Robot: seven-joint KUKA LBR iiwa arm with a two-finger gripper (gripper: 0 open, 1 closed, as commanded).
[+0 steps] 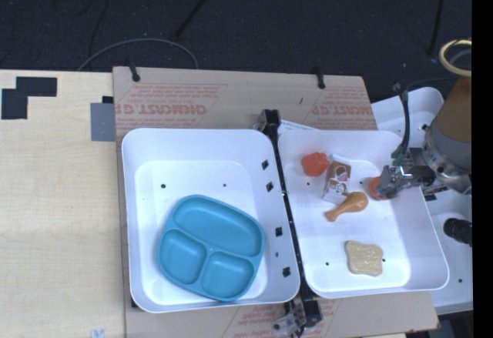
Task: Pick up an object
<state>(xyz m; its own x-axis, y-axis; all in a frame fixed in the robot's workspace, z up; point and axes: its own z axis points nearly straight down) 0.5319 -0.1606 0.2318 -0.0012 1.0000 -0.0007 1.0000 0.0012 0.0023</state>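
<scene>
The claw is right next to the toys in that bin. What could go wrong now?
The gripper sits by a small orange thing near the bin wall, so it might miss or bump the wall. The toy drumstick and little carton lie close by and could get knocked.

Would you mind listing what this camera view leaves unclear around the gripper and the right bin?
- Gripper: too small and blurred to judge its state.
- Orange thing beside it: partly covered by the gripper; unidentifiable.
- Small carton: print too small to read.
- Arm: cut off by the right edge.
</scene>
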